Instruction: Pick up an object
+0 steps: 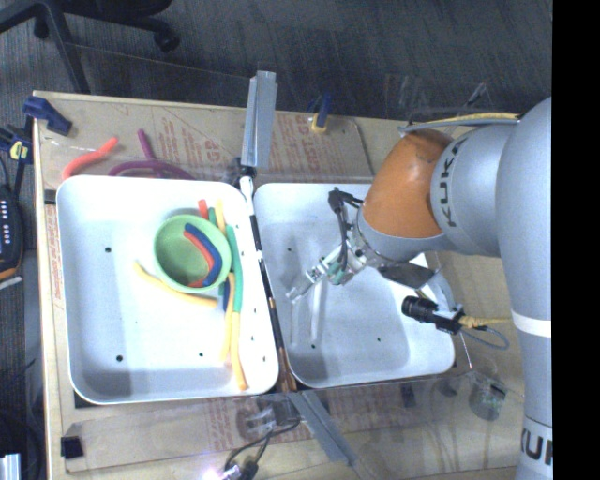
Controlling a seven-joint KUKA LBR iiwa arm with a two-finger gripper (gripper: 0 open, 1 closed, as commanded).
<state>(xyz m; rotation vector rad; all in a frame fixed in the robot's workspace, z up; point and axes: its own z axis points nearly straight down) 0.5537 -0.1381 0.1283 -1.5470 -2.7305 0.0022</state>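
Grey arm (pixel 487 187) above right bin (pixel 375 361); green bowl (pixel 192 251), sticks in left bin (pixel 94 281)

a dark grey carpet floor (pixel 141 37) lies beyond a pale wooden bench (pixel 187 127); black chair legs (pixel 103 23) stand at upper left, and blue clamps (pixel 45 112) grip the bench's edge.

Grey arm (pixel 511 187), orange band (pixel 403 187), black KUKA lettering, yellow cable.

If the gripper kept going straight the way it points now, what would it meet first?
Probably the bare floor of the right bin: the gripper points down and toward the left bin, with nothing under it. Depth is unclear.
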